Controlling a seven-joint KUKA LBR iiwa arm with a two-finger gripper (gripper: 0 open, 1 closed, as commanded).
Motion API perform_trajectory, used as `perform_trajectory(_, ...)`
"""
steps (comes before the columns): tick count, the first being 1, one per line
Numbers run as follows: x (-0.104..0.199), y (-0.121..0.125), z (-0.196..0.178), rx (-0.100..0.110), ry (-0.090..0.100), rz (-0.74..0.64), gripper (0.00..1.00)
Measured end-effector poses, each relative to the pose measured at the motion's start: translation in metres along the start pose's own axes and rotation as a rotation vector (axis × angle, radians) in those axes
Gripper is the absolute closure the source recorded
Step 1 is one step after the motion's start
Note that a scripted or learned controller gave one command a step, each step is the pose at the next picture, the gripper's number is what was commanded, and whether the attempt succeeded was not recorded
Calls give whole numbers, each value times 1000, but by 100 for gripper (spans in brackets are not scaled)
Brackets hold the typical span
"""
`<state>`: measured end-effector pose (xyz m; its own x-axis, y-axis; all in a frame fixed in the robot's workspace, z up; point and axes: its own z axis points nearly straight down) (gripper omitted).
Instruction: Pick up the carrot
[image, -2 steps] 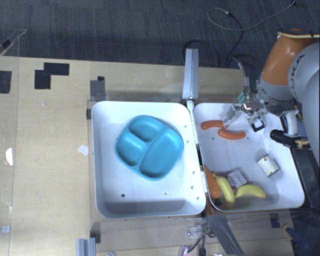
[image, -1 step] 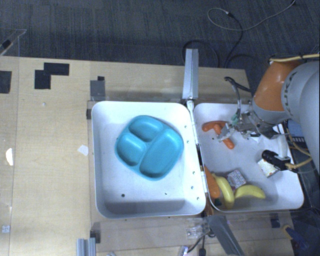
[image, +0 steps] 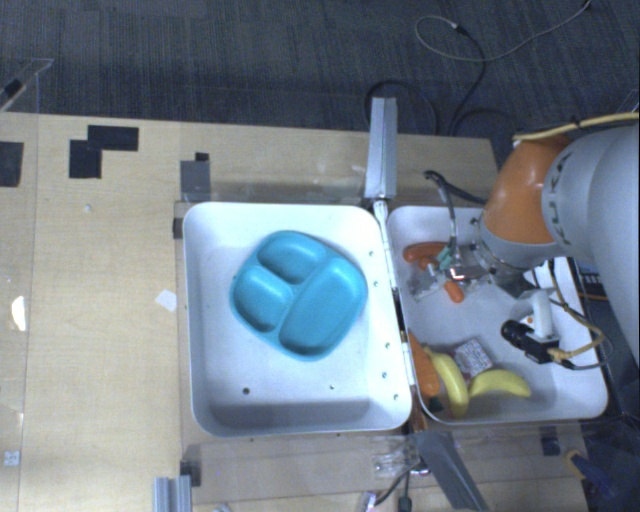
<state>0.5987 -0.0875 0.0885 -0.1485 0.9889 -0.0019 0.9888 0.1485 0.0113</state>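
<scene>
Tabletop (image: 90, 330) of pale wood fills the left side, and we see a few black tape patches (image: 102, 148) stuck near its far edge. Next comes the left bin (image: 205, 330), shallow and white, with a blue three-compartment plate (image: 298, 292) lying tilted near its middle. A grey metal post (image: 381, 150) stands at the far end of the seam between the two bins.

The right bin (image: 580, 395) holds everything else. Along its left wall, in the near corner, lies the carrot (image: 427, 372), orange and long, touching the wall on one side and a banana (image: 451, 383) on the other. At the far left of the same bin we see a reddish-orange piece (image: 423, 252) that we cannot name with any certainty.

Just right of that piece the gripper (image: 445, 280) hangs low over the bin floor, well apart from the carrot, with a small orange bit (image: 456, 292) showing under it. Whether the gripper is released or clenched we cannot tell, and we cannot see whether it touches either orange thing.

A small grey patterned packet (image: 472, 355) lies between the gripper and the bananas. A second banana (image: 502, 383) curves to the right of the first, touching it. The grey arm (image: 600, 210) with its orange band (image: 522, 200) reaches in from the right.
</scene>
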Motion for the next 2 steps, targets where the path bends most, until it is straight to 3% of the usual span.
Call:
perform_trajectory(1,-22,-10,0,-1,1,-12,0)
perform_trajectory(2,-64,43,3,51,28,137,0)
